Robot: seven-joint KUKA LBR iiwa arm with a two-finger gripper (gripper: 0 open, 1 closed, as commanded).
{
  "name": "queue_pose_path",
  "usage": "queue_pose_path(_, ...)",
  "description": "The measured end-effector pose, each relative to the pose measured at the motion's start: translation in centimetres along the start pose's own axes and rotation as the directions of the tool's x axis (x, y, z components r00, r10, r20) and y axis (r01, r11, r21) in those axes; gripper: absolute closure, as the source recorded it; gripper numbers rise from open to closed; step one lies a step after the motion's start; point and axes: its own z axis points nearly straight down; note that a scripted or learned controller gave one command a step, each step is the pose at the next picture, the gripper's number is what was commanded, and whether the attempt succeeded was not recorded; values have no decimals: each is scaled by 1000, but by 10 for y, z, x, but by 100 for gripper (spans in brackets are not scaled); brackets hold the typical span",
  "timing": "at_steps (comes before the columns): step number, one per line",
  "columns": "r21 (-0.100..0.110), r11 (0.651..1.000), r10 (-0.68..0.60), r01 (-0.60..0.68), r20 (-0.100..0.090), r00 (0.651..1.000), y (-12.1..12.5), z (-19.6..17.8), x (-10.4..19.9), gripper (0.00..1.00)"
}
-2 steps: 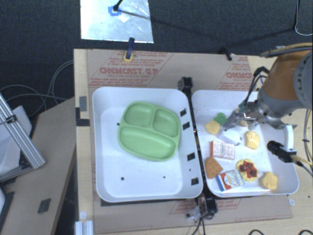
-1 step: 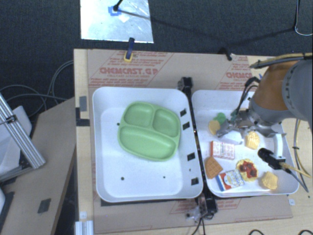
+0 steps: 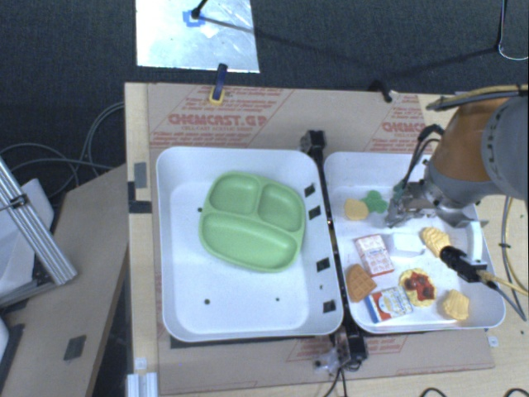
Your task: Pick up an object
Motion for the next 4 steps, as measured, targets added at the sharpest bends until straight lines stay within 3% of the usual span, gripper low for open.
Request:
queue_pose_path(2, -3, 1000, -3, 3, 1, 1000, 4, -117, -16, 100)
queue_pose_path(3, 1, 1000, -3, 3, 0, 1000, 5, -128, -16, 100)
queue_pose_path(4, 3, 1000, -9, 9, -3, 1000, -1, -136, 40, 100)
